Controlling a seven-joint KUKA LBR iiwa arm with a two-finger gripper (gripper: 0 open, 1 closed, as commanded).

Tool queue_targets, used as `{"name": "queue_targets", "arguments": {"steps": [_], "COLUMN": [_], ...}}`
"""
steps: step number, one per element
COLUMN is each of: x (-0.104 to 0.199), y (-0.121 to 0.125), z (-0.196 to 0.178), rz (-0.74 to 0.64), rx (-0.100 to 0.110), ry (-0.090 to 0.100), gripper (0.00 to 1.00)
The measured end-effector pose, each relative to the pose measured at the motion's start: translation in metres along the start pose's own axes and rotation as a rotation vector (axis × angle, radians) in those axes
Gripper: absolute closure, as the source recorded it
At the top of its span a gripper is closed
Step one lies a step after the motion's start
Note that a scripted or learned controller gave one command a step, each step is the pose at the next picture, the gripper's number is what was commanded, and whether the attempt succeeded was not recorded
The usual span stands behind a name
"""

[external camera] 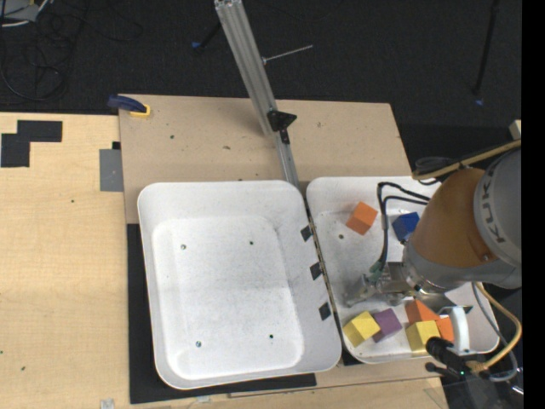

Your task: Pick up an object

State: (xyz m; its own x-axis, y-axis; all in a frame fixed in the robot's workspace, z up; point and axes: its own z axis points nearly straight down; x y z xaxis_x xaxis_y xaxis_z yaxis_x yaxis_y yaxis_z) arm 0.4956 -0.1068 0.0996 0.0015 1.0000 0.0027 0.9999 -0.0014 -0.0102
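Several small blocks lie in the right bin (336,196), and we count at least six: an orange cube (363,217) near the far wall, a blue piece (406,225) partly hidden behind the arm (460,224), and a cluster at the near edge made of a yellow cube (362,327), a purple cube (387,321), an orange piece (423,313) and a second yellow block (421,336). The left bin (153,198) is well apart from all of them.

We see the gripper (368,286) low over the floor of the right bin, reaching in from the right with the orange band of the wrist above it. It sits between the far orange cube and the near cluster, and we cannot tell from this slanted view whether it is spread or closed, nor can we see anything held in it.

We judge the yellow cube and the purple cube to be the nearest candidates: they lie just beside each other, toward the near rim from the gripper and slightly below it in the frame. The far orange cube lies the opposite way, toward the back wall, and stands alone.

Both near blocks look roughly cubic, so we find no clear long axis; each sits turned at a slant to the bin walls, corners pointing toward the rim. Since they touch or nearly touch, we expect a grasp there to risk nudging the neighbour, while the lone orange cube offers free sides
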Motion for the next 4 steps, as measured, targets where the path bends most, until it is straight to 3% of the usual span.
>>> {"name": "queue_targets", "arguments": {"steps": [1,4], "x": [-0.002,-0.009], "y": [0.001,-0.006], "z": [-0.013,-0.176], "rz": [0.008,-0.002], "rx": [-0.005,-0.013], "ry": [-0.001,-0.003], "gripper": [1.0,1.0]}}
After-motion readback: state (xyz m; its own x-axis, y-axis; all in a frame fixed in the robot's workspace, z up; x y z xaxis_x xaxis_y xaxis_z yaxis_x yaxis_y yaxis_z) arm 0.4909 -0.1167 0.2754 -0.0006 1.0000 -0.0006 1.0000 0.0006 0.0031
